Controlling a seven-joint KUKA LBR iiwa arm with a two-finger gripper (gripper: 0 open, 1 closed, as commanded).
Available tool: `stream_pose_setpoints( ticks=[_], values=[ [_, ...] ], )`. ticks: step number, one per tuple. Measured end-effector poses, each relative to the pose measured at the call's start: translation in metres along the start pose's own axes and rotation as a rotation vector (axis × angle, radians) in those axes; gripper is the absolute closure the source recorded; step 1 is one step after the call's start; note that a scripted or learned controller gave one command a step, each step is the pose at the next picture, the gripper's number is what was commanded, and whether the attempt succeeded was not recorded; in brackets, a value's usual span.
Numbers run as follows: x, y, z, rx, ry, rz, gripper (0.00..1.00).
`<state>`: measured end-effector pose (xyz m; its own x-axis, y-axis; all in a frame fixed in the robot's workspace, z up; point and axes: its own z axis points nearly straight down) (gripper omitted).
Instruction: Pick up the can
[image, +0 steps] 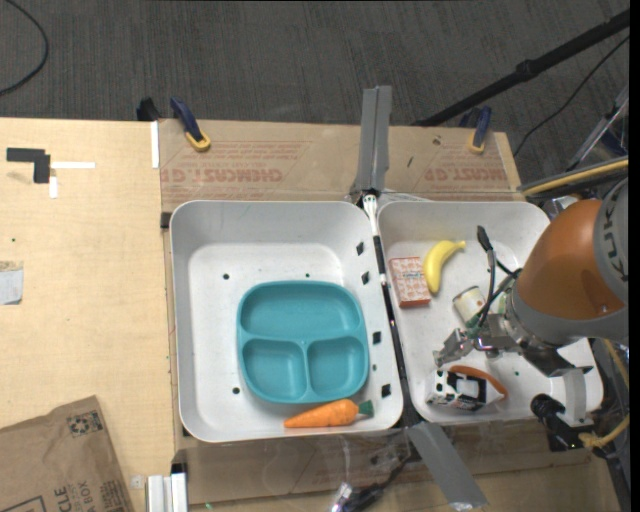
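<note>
In the right bin (520, 225), a small pale cylinder (468, 300) that looks like a can lies near the middle. A black, white and orange item (462, 388), possibly also a can on its side, rests by the bin's front wall. My gripper (455, 347) hangs between these two, just below the pale cylinder and just above the black-and-white item. It reaches in from the right under the arm's orange band (575, 265). I see nothing held in it.
A yellow banana (443, 262) and a small red box (408, 280) lie at the right bin's back left. The left bin (200, 300) holds a teal divided plate (300, 340) and a carrot (322, 414) at its front edge.
</note>
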<state>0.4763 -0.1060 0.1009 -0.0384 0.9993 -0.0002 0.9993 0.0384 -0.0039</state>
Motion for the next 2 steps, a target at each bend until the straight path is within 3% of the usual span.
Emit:
stream_pose_setpoints(
  ticks=[1, 2],
  values=[
    [-0.0152, 0.0610, -0.0204, -0.003, -0.001, 0.039, 0.00],
    [-0.0157, 0.0608, -0.0287, -0.001, -0.001, 0.038, 1.00]
  ],
)
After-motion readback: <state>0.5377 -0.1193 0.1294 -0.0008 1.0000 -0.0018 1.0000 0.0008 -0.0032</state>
